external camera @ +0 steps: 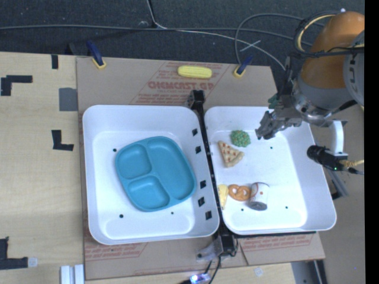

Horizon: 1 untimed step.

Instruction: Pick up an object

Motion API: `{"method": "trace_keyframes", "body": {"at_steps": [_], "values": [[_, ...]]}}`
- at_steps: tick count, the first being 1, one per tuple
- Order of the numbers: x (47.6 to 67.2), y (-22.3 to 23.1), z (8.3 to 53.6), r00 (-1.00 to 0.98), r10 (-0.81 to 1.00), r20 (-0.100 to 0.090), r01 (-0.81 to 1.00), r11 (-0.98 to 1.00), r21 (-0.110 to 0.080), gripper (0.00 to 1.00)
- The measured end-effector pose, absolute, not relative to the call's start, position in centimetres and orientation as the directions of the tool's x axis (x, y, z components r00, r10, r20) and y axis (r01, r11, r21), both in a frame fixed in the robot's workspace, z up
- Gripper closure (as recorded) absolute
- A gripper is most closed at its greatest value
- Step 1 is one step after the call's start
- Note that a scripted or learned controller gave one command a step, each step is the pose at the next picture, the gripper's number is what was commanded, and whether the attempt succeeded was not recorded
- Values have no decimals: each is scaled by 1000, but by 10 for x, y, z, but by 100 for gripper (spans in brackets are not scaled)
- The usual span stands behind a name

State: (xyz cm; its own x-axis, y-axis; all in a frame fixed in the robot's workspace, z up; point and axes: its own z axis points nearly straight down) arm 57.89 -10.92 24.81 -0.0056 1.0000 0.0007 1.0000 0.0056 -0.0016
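Nearest, at the front of the right bin [308,218], a small grey-and-white can [259,196] is seen lying beside a pretzel [240,192], with a yellow piece [222,194] against the divider. Further back, a waffle-like wedge [230,153] is found mid-bin, and green broccoli [240,138] just behind it. The left bin [100,218] is occupied by a blue compartment plate [155,173]. The end effector [266,129] is seen low over the right bin's back area, just right of the broccoli, nothing visibly between its fingers; whether it is spread or pressed together cannot be told. Farthest, a yellow corn cob [194,72] lies on the counter [35,158] behind the bins.
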Motion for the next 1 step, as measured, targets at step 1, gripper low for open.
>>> {"method": "trace_keyframes", "body": {"at_steps": [1], "values": [[571,-61,252,-5,1000,1,1000,5,-2,100]]}}
